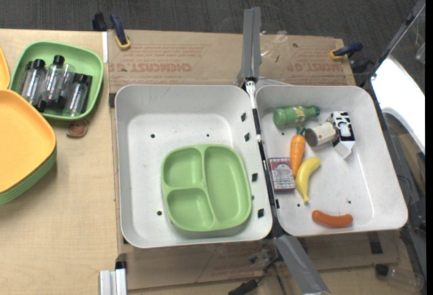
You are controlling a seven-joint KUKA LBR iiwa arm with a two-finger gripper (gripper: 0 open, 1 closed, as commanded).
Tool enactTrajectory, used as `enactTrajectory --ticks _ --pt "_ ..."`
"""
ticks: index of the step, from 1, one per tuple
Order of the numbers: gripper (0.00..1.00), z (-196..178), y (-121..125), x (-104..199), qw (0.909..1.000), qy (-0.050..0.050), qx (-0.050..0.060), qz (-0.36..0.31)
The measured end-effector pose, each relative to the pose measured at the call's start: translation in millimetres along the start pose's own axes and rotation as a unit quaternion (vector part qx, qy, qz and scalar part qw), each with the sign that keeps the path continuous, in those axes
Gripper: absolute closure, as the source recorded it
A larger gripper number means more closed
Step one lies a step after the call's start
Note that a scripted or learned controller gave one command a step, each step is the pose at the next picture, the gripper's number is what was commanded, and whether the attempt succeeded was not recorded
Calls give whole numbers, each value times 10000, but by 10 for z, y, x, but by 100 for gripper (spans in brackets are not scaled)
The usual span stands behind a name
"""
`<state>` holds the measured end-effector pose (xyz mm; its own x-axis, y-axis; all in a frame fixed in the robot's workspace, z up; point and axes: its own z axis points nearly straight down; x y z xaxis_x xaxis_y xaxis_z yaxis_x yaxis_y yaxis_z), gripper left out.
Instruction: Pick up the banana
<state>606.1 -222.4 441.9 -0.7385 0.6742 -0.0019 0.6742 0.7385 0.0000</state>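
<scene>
One small yellow plastic banana [306,177] lies just right of the orange carrot [297,149], free for grasping. Gripper state: cannot tell.

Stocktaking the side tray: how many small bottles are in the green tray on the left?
4, lying side by side in the green tray: bottles. More could hide underneath.

Bench [54,246] with two white bins [135,151]
</scene>
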Motion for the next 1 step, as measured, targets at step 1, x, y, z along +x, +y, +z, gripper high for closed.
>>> enactTrajectory --ticks 1 --pt "100 5 317 -333 9976 -7 -5 -688"
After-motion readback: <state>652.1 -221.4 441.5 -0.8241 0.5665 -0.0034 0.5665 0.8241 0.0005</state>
